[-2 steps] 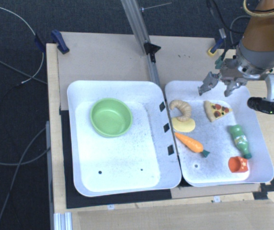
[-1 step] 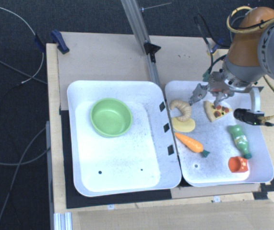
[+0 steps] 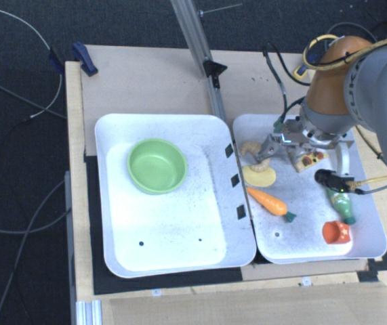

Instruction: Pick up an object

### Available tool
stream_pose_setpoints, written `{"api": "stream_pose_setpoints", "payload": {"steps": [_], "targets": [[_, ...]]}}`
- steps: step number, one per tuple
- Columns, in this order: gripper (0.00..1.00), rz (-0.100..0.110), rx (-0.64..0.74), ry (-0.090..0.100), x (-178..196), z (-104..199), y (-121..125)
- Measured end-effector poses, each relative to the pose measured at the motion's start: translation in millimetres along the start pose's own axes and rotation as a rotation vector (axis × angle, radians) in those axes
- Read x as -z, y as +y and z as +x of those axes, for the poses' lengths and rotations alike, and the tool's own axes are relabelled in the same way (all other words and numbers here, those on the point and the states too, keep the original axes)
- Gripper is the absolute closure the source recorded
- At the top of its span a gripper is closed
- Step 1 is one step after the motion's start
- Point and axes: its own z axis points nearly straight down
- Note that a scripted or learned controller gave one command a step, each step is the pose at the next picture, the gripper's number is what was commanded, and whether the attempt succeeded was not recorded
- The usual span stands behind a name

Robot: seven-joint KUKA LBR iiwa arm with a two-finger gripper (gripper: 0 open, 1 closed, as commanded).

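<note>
My gripper point(image 3: 272, 147) hangs low over the far left part of the right bin point(image 3: 301, 246), under the orange band of the arm. A beige curved piece point(image 3: 250, 148) lies right beside its tip; whether they touch is unclear. Just in front lie a pale yellow lump point(image 3: 259, 177) and an orange carrot point(image 3: 268, 200) with a green end. A small yellow and red toy point(image 3: 309, 159) sits under the wrist. At the bin's right side lie a green bottle point(image 3: 343, 207) and a red-orange cup point(image 3: 336, 232).
The left bin point(image 3: 173, 242) holds a green bowl point(image 3: 156, 165) in its far left part. A slanted metal post point(image 3: 194, 29) rises behind the gap between the bins. Black clips point(image 3: 234, 180) line the divide.
</note>
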Motion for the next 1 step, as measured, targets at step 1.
{"api": "stream_pose_setpoints", "payload": {"steps": [1], "targets": [[0.00, -0.003, -0.001, 0.001, -3.2, 0.6, -0.6]]}}
